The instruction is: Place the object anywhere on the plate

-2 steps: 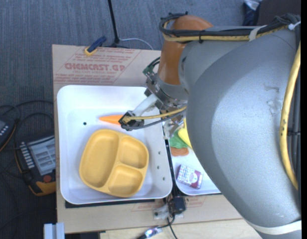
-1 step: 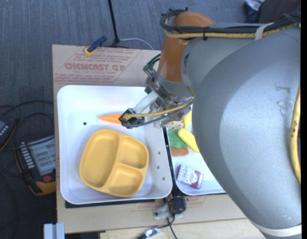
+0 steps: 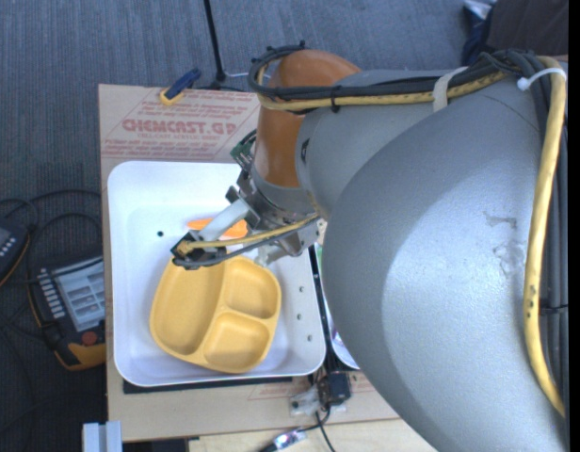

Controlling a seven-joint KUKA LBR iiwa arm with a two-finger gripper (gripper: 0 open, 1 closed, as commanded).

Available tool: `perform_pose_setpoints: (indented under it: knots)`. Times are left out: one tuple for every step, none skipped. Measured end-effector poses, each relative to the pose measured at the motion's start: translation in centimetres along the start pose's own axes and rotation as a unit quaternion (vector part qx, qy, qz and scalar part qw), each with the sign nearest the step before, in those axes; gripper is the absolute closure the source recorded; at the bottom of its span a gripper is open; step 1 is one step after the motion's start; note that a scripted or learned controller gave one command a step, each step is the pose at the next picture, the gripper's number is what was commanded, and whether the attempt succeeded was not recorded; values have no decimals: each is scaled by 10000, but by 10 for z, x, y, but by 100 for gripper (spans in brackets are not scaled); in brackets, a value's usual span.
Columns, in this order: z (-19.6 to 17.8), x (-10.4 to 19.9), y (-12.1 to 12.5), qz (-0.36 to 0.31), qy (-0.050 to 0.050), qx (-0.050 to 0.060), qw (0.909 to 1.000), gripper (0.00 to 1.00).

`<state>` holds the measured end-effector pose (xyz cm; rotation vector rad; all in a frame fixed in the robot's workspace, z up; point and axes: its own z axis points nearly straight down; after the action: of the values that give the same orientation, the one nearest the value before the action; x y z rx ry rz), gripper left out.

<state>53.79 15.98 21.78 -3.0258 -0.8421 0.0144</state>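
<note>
Bulky grey arm [image 3: 441, 215], orange wrist band [image 3: 285, 121], yellow-black cables [image 3: 403, 88]

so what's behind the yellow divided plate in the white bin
An orange object lies on the white bin floor just beyond the yellow divided plate. The gripper covers part of it, so its shape is unclear.

The bench [image 3: 168, 121] shows as a brown board with red lettering along its far edge. A blue clip [image 3: 180, 84] sits on that far edge, close to the left corner. A white bin [image 3: 139, 196] lies on the bench and covers most of its left part, from just below the lettering down toward the near edge. Inside the bin, toward its near side, lies a yellow plate [image 3: 217, 313] with compartments. The second bin [image 3: 320, 281] is visible as a thin strip just right of the first; the arm hides the rest of it.
</note>
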Motion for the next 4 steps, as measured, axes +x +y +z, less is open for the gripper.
perform_pose_setpoints:
  knots:
    - [-109,-50,-23,-1016,36,-26,9948,100]
    - [-107,-51,-23,-1014,12,-24,9948,0]
    - [-200,-64,-1,-3071,32,-45,9517,0]
    - [-180,-68,97,-1761,10,-33,9844,0]
